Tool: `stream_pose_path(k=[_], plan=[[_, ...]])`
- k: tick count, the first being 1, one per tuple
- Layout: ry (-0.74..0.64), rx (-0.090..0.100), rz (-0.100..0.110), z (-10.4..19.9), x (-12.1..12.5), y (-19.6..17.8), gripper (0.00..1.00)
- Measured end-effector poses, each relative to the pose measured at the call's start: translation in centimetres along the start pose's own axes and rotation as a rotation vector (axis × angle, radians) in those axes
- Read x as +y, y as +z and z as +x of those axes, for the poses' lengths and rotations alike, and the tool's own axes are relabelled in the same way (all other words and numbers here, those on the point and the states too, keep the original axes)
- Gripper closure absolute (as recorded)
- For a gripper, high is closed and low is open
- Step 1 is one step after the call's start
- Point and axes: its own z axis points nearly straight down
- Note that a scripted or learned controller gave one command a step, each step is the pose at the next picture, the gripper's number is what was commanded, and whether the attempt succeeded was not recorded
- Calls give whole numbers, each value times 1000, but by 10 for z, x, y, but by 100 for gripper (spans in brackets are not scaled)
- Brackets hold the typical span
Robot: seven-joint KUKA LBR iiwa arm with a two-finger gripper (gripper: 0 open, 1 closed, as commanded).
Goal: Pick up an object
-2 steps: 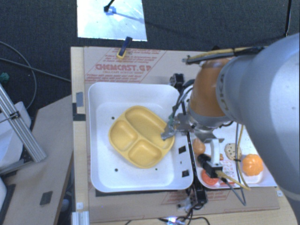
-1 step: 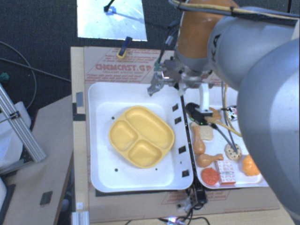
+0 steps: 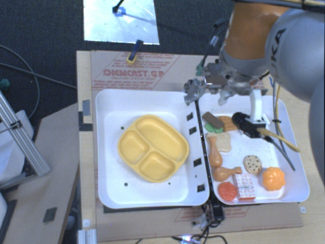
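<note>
Well, the gripper [image 3: 194, 91] hangs over the back end of the wall [image 3: 204, 156] between the bins, and I can't tell whether it's wide or narrow. I see nothing in it. The nearest pick, a brown slab [image 3: 212, 119], lies near it in the right bin [image 3: 299, 182], on a green leaf [image 3: 214, 128]. Dropping straight down, it could strike the wall, or pinch slab and leaf together.

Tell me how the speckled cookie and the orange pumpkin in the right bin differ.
Colour: the cookie is pale tan with dark specks; the pumpkin is plain orange. Size: the pumpkin looks larger than the cookie. Place: the pumpkin sits nearer the right bin's right wall, the cookie nearer its middle. Both are roundish and lie in that bin.
</note>
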Motion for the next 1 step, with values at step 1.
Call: stream_pose_path(k=[1], plan=[[-8,1,12,36,-69,56,0]])
